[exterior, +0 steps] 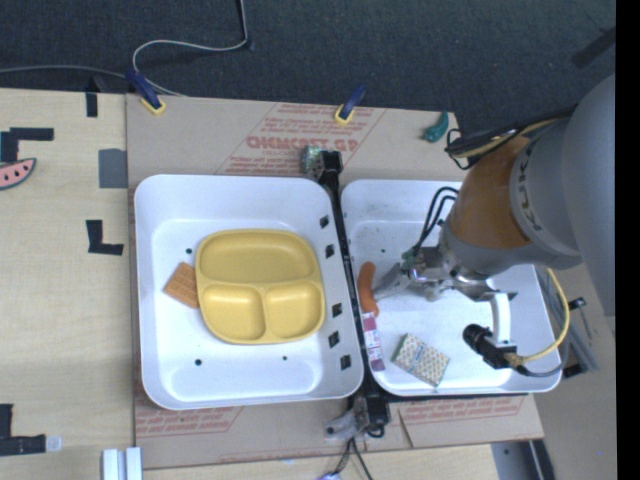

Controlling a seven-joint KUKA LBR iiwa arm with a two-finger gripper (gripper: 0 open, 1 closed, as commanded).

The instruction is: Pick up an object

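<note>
End effector (400,276) low in the right bin (520,383).
Grip state hard to tell; an orange stick (366,286) lies just left of it.

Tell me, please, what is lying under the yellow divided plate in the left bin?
A brown flat piece sticks out from under the left edge of the yellow divided plate. How far it runs beneath, and whether anything else lies there, cannot be seen, as the plate covers it.

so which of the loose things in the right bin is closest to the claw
The slim orange stick by the bin's left wall; the claw sits just right of it. The speckled beige square pad lies farther off, toward the bin's front edge.
</note>
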